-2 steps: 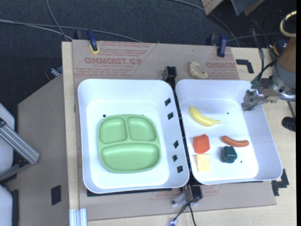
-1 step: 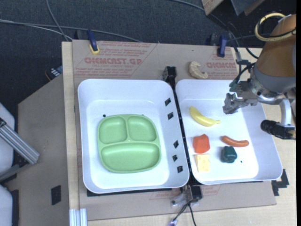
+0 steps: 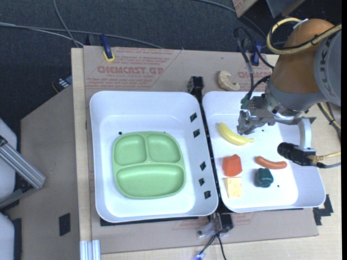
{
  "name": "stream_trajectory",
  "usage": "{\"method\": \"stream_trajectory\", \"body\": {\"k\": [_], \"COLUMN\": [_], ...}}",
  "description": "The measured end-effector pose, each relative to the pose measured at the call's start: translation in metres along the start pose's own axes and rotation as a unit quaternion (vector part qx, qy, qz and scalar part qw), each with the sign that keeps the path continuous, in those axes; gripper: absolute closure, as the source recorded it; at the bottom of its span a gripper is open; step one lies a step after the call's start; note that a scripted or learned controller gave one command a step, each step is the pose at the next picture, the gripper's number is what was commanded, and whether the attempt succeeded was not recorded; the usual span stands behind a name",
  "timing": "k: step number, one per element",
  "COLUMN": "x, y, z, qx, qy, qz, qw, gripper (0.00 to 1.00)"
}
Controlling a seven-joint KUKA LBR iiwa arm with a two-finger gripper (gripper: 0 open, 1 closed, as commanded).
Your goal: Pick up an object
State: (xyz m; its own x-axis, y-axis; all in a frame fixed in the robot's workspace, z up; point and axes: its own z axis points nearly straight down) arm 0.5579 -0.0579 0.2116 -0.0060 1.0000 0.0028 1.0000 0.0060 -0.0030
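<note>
Table [image 3: 135, 72], cardboard-topped.
Two white bins: left bin [image 3: 100, 145], right bin [image 3: 303, 191], touching at centre; beige lump [image 3: 227, 80] near far edge.

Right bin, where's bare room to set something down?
In the right bin, bare floor lies along the near edge right of the cheese, below the dark green piece. Crowded: banana, red piece, sausage, with the gripper over the banana.

Five small objects are seen in the right white bin [image 3: 309, 191]. A yellow banana [image 3: 234, 135] is laid slantwise near the bin's upper left. Below it an orange-red block [image 3: 232, 165] is set, with a pale yellow cheese-like square [image 3: 234, 187] just beneath. To their right an orange-red sausage [image 3: 270, 162] is laid, a dark teal lump [image 3: 264, 177] just below it.
</note>
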Motion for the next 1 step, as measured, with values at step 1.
{"method": "stream_trajectory", "body": {"k": [1], "x": [0.0465], "y": [-0.001], "z": [-0.0099], "qx": [-0.002], "qy": [0.0], "qz": [0.0], "qw": [1.0], "gripper": [1.0]}}
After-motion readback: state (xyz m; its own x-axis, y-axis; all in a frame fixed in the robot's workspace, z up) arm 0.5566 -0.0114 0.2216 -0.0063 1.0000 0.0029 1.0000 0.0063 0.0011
